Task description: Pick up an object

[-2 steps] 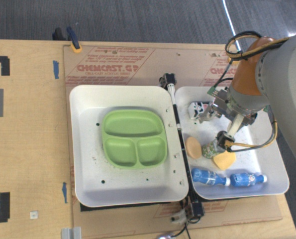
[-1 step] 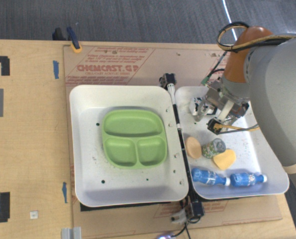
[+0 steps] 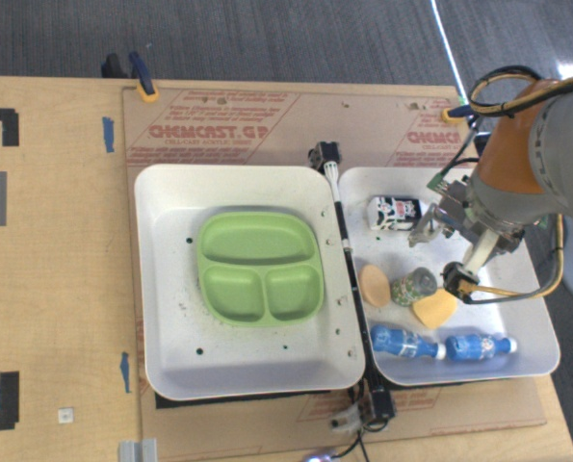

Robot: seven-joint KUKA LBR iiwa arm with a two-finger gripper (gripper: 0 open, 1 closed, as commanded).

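**Gripper beside the can in the right bin**

Reaches in from 3 o'clock as a grey arm (image 3: 559, 147) with an orange band (image 3: 507, 157); sets the gripper (image 3: 423, 229) above the right bin (image 3: 532, 323), toward that bin's 12 o'clock, just beside the black-and-white can (image 3: 394, 212) and at the can's 4 o'clock; touching or apart, cannot tell; open or closed, cannot tell either from this slanted view.

Around the right bin, by clock face: at 11 o'clock, the can, apparently on its side; at 9 o'clock, near the inner wall, a tan oval piece (image 3: 374, 284); just at its 3 o'clock, a grey-green lump (image 3: 420, 283); at the lump's 5 o'clock, touching or nearly so, a yellow wedge (image 3: 434, 310); along 6 o'clock, two blue bottles on their sides, end to end, the left bottle (image 3: 404, 343) and the right bottle (image 3: 479, 346), near the front wall.

In the left bin (image 3: 161, 219), at centre: a green divided plate (image 3: 260, 266), one long compartment toward 12 o'clock and two smaller ones toward 6 o'clock; lies flat, well apart from the gripper, at its 9 o'clock.

Under both bins: a brown cardboard sheet (image 3: 219, 114) with red print, on a pale wooden bench (image 3: 45, 258); at the sheet's 11 o'clock corner, a blue-and-yellow clamp (image 3: 143, 77).
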